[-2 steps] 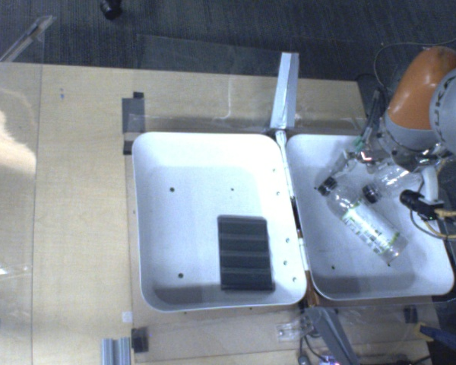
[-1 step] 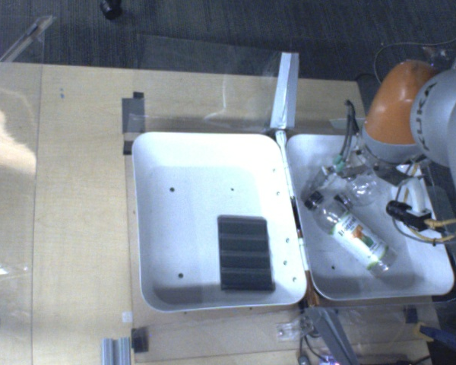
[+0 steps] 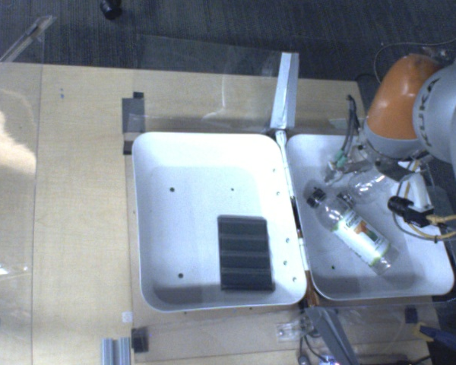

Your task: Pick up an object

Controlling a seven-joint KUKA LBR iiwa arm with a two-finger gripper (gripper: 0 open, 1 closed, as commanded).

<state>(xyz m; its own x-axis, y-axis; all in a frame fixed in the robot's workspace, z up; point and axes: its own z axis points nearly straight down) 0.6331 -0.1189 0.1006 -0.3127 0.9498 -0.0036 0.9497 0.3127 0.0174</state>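
Above the right bin (image 3: pixel 433 280), tool (image 3: pixel 348 166) near a clear bottle (image 3: pixel 357 233), finger state unclear.

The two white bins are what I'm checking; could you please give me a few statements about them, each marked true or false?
1. A black ribbed block lies in the left bin. True.
2. A clear plastic bottle lies on its side in the right bin. True.
3. The bottle stands upright. False; it lies slantwise.
4. The claw hangs over the left bin. False; it is over the right bin's far end.
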